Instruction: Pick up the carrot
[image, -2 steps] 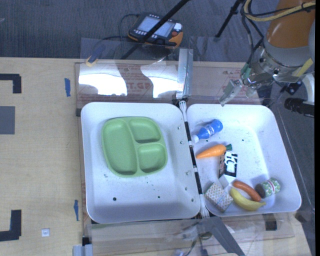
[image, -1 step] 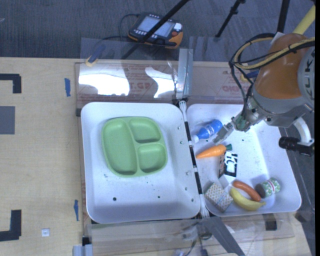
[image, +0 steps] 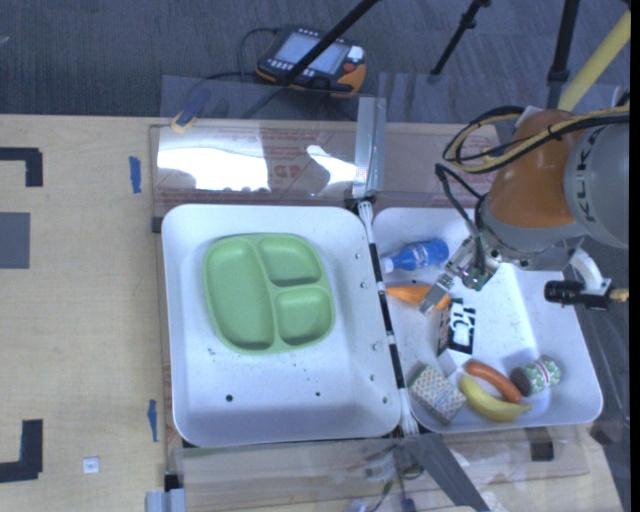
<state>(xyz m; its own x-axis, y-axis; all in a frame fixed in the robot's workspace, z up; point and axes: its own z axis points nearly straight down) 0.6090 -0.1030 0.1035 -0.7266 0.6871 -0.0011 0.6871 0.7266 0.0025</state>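
While the claw (image: 442, 296) hangs low over the right bin (image: 575, 345), its tips sit at the carrot's (image: 407, 294) right end, and I cannot tell if they are open. That carrot lies near the bin's left edge, just under a blue bottle (image: 417, 255). It looks light, hard and a bit smooth, so I would grab its middle. The left wall is close. A black-and-white card (image: 459, 329) lies just beside.

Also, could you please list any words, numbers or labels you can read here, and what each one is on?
No text here can be read for certain.
Black-and-white printed card in the right bin: bold marks, too blurred to read.
Black handheld device with a screen beyond the bins: display too small to read.
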